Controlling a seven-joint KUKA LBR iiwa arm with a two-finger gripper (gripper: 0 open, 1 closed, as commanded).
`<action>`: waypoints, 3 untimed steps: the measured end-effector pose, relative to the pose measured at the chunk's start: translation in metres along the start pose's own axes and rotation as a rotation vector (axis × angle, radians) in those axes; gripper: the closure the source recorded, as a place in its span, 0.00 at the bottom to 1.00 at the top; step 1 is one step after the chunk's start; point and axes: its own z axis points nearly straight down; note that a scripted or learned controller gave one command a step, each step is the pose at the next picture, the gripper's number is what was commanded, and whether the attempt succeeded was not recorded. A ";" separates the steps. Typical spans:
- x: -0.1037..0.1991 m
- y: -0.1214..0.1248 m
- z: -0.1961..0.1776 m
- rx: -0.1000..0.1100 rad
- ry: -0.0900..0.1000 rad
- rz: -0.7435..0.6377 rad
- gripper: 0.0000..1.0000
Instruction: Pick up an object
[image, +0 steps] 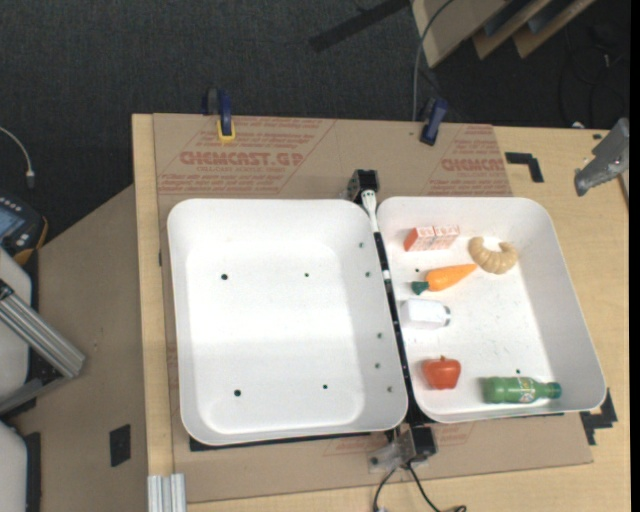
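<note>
Six items crowding right bin (570, 300)

You look down from one fixed camera set high above the bench (300, 150), tilted so its far edge sits toward the top. It stands far enough back to take in both the left bin (190, 300) and the right bin (560, 290) whole, with dark floor (100, 60) beyond and the gripper (603, 165) at the right edge
</note>
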 end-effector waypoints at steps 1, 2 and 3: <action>-0.007 0.000 -0.008 0.002 -0.003 0.013 1.00; -0.079 -0.003 0.054 0.016 -0.001 0.021 1.00; -0.075 -0.003 0.101 0.015 0.000 0.015 1.00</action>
